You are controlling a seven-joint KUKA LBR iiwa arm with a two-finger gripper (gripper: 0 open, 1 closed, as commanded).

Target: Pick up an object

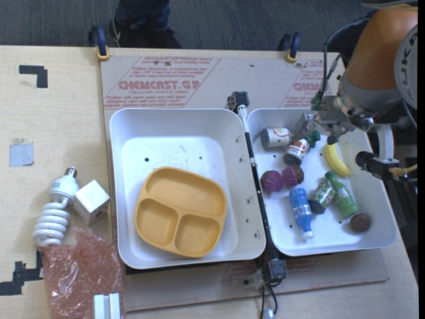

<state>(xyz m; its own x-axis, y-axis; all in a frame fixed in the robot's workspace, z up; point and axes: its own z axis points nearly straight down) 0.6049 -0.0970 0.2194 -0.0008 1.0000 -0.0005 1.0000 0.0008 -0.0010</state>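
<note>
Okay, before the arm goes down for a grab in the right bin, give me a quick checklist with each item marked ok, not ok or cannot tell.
1. Gripper over the right bin, near its upper edge: ok.
2. Nothing held yet: cannot tell, fingers hard to make out.
3. Targets nearby: small can and red-and-white bottle lie just left of it: ok.
4. Room around targets: not ok, the bottle touches neighbours; banana close by.
5. Easier picks: blue bottle lies fairly apart: ok.
6. Left bin holds only the yellow tray, out of the way: ok.
</note>
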